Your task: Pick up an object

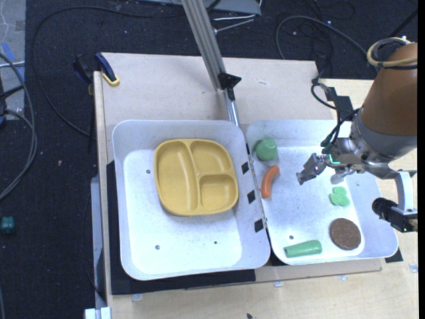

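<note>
Claw poised over the right bin, nothing in it

The gripper (312,170) hangs at right of centre above the right bin (378,244), its fingers spread and bare. The nearest thing, an orange sausage (267,181), lies to its left near the bins' shared edge, long axis running top to bottom of the frame. A green ball (266,149) sits just above the sausage. No readable writing anywhere.

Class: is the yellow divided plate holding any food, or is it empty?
Empty. The yellow plate shows bare compartments; the toy foods lie in the right bin.
</note>
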`<act>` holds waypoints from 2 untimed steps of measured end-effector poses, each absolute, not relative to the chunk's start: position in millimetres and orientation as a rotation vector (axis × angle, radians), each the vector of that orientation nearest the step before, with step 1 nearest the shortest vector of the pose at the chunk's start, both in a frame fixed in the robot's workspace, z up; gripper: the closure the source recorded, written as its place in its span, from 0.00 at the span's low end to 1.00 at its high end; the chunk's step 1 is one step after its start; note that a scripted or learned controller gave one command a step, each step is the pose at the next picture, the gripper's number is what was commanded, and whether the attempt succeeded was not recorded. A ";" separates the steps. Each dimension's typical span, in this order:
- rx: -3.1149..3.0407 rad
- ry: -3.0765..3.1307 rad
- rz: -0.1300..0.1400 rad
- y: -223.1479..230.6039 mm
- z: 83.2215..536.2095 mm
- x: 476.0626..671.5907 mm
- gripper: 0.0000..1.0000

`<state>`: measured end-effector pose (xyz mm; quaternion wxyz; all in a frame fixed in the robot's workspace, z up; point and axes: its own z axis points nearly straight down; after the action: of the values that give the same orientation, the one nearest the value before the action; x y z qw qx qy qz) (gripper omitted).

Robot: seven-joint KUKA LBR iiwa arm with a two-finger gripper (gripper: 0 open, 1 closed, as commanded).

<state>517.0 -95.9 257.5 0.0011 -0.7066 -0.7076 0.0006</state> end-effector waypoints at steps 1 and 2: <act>-2.220 -2.223 0.000 -96.0 258.1 517.4 0.00; -2.220 -2.218 0.004 -93.1 213.4 512.0 0.00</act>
<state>512.0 -93.1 213.4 0.0016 -0.7074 -0.7068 0.0011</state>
